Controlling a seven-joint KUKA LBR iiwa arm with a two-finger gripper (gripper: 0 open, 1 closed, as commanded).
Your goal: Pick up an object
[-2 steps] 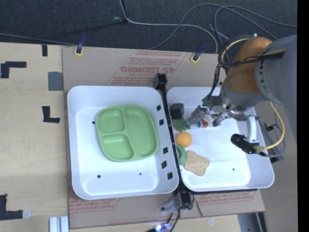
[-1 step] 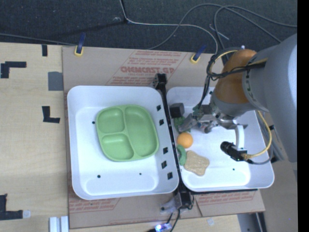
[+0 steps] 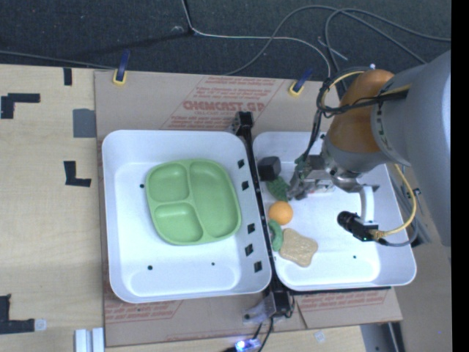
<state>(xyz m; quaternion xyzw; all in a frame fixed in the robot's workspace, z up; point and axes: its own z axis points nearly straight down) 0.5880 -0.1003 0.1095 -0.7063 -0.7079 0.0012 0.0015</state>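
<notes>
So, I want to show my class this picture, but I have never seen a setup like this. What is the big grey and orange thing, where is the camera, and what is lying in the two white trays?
The grey and orange thing is a robot arm. It reaches in from the right of the picture, and its gripper is low over the right bin. The camera is fixed above the bench and looks down on both bins at a slant.

The left bin holds a green divided plate with three sections. In the right bin, along its left side, lie a small dark block, a green piece, an orange ball and a tan, biscuit-like piece. The gripper is beside the green piece, but I cannot tell from here whether it holds anything.
</notes>
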